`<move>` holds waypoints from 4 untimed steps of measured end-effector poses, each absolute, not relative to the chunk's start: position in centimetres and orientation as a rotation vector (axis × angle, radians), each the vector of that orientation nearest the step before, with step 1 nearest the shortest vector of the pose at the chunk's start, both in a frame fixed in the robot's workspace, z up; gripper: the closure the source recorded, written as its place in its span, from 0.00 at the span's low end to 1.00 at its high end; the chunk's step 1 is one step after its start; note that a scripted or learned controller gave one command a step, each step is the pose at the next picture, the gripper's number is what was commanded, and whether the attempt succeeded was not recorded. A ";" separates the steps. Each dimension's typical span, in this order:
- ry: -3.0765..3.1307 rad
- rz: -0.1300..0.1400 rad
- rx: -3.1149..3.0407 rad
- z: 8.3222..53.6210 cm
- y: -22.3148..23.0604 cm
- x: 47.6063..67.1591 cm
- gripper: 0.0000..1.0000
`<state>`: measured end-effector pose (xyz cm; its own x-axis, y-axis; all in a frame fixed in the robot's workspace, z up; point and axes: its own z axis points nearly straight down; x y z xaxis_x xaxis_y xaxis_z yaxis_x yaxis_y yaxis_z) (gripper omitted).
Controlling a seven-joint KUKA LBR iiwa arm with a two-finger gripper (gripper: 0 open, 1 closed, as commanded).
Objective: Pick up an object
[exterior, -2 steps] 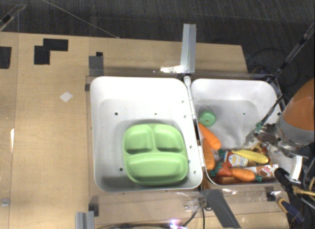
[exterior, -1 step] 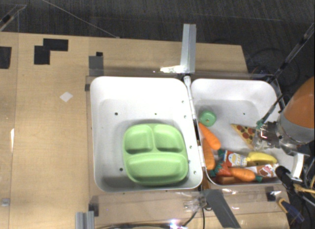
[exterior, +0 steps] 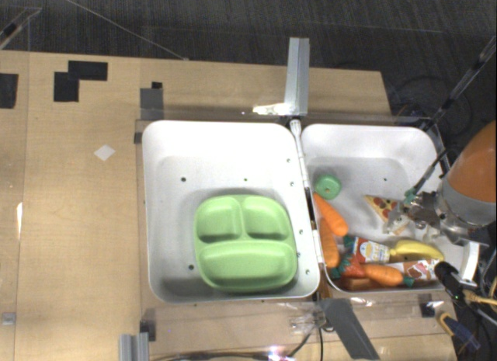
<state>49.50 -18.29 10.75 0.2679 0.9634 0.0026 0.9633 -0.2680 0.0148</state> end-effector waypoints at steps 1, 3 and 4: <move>1.698 0.019 2.629 9.0 -17.5 58.7 0.00; 1.811 0.000 2.567 19.7 -13.3 62.2 1.00; 1.811 -0.001 2.567 19.7 -13.3 62.2 0.00</move>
